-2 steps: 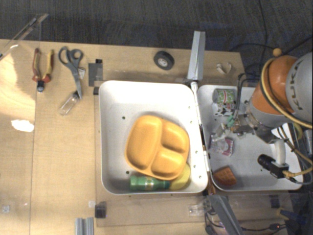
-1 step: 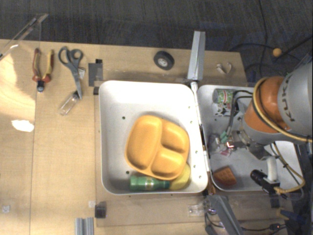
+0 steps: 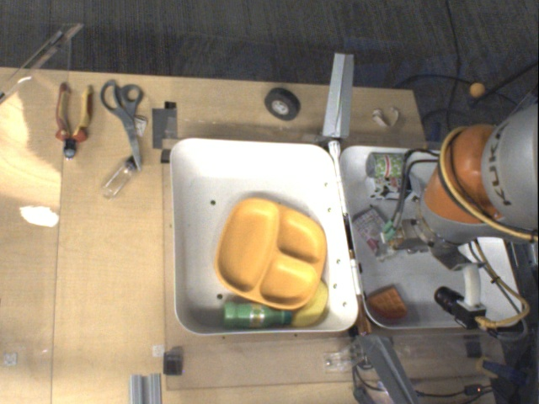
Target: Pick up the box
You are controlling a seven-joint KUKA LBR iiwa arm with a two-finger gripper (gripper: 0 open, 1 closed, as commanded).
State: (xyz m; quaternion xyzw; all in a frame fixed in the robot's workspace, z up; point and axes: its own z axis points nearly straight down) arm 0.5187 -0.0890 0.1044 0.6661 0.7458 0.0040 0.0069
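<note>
Two shallow white bins side by side on a wooden bench (image 3: 101,310); over the right bin (image 3: 421,289), in from the right, the grey arm (image 3: 514,167) with its orange band, and below the wrist the gripper (image 3: 394,244), low above the bin's left half; impossible to tell whether spread or pressed together, the business end being hidden under the wrist. Just left of the gripper, flat on the bin floor near the wall between the bins, the box (image 3: 368,223), small and pale with pink print; close beside the gripper, though touching or apart cannot be said. Toward the far left corner of the same bin, a can (image 3: 386,165) in green, white and red; at the near edge, well apart from the box, an orange-brown block (image 3: 388,302). In the left bin (image 3: 189,225), a yellow compartment tray (image 3: 271,251) across the middle; under its near rim a green bottle (image 3: 253,314) lying on its side and, just right of that, a yellow-green round thing (image 3: 313,308), partly hidden by the tray. On the bench beyond the bins, scissors (image 3: 126,112), red-handled pliers (image 3: 72,116) and a roll of black tape (image 3: 282,103).
</note>
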